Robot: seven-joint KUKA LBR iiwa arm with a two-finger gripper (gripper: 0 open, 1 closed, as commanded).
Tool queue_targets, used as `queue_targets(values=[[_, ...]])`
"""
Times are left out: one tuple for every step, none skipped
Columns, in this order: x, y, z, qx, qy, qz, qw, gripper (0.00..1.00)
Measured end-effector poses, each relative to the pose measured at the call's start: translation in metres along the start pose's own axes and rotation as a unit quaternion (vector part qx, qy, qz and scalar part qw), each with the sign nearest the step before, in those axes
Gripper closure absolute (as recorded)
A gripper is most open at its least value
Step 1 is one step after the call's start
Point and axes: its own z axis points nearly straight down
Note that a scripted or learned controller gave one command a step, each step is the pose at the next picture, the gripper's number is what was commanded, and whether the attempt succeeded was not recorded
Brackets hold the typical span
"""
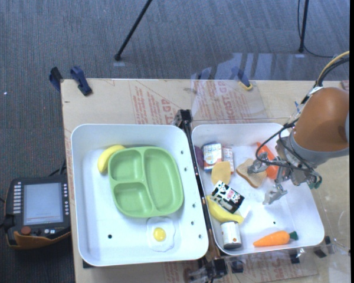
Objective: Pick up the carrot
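L bin [82, 158]: green tray [146, 180], not my job | R bin [315, 217]: carrot [273, 239] flat by near wall, clear approach | my gripper [270, 181] above bin centre, well apart from carrot, fingers spread, holding nothing, pre-grasp I judge

Red print runs across the cardboard sheet [165, 102] under the bins – mirrored, too blurred to read – can [212, 155] label illegible too

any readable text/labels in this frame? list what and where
Cardboard sheet under the bins: red print, mirrored or upside down, not legible.
Can: label too blurred to read.
Black-and-white carton: pattern, no readable words.
Small can: nothing legible.
Pendant screen: blank glare.
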Motion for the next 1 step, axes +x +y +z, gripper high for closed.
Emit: queue_targets(values=[[0.0819,0.0244,-0.0011,0.001,-0.002,0.091,0.9958,0.00]])
